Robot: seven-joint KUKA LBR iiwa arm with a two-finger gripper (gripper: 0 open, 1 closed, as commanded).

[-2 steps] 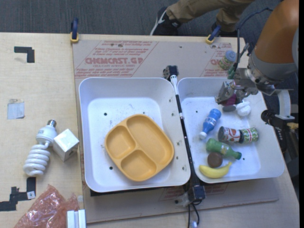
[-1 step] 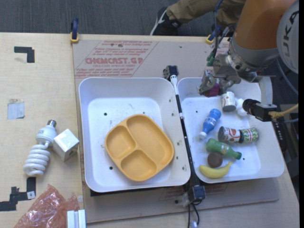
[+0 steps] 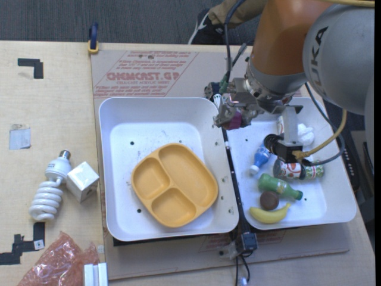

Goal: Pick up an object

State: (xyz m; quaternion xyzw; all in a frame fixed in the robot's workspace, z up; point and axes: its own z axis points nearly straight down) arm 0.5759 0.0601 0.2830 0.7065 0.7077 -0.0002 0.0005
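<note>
At the right bin's [image 3: 333,210] eleven o'clock corner, the gripper's [image 3: 233,119] fingers clench a small purple object [image 3: 235,121] above the wall shared with the left bin [image 3: 113,159], while the cardboard at twelve o'clock on the desk [image 3: 41,118] reads "CHEMCAST".

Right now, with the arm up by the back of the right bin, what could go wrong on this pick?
1. The gripper hangs right at the divider between bins; descending could strike the rim.
2. A purple object shows at the fingers; whether it is gripped is unclear, so it may drop.
3. The bottles and banana lie crowded.
</note>
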